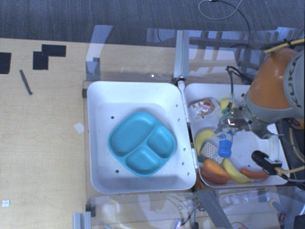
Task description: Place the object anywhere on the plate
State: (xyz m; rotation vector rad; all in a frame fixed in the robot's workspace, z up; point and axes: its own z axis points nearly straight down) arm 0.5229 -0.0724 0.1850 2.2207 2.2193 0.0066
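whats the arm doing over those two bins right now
The KUKA arm reaches in over the right bin, its hand low among toy food: bananas, a carrot, a small blue bottle. The blue divided plate in the left bin holds nothing yet.

We see a blue plate (142,148) lying in the left bin (102,104). Over the right bin (281,175), the gripper (228,123) hangs above a blue bottle (224,146), bananas (236,171) and a carrot (214,167).
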